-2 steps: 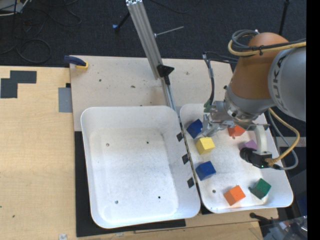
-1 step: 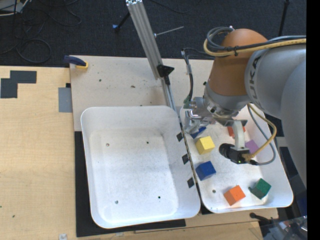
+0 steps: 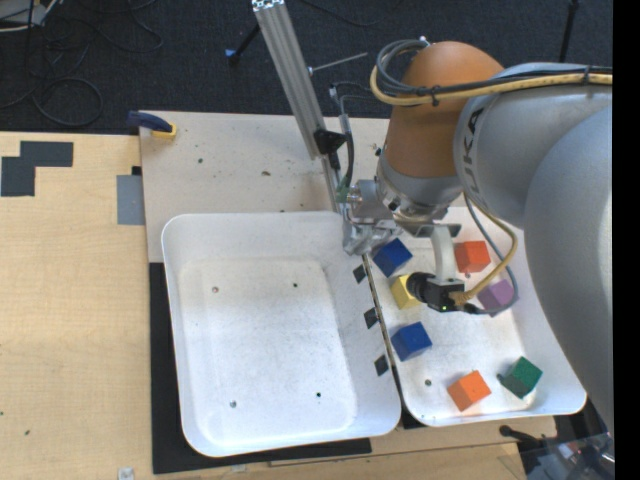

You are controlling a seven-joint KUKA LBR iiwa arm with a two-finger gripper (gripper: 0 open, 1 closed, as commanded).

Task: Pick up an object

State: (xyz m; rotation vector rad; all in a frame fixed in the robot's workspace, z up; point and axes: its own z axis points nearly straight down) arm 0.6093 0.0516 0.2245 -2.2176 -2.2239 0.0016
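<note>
Small coloured cubes, 7 in all, lay in the white bin on the view's right, none lifted. Inventory: blue cube near the bin's inner wall; yellow cube just below it; second blue cube lower again; orange cube and purple cube towards the outer side; second orange cube and green cube close together near the front rim.

The grey arm reached in from the right, orange band above the wrist, with cables looped around it. The gripper sat at the seam between the 2 bins, just beside the first blue cube on its upper left. Contact with that cube could not be confirmed. Whether the gripper was released or clenched could not be told from this angle; no cube was seen in its grasp. A black wrist fitting overlapped the yellow cube's right edge.

The white bin on the view's left showed dark specks on its floor. An aluminium post leaned up behind the bins. A blue clamp sat at the far left corner of the board.
</note>
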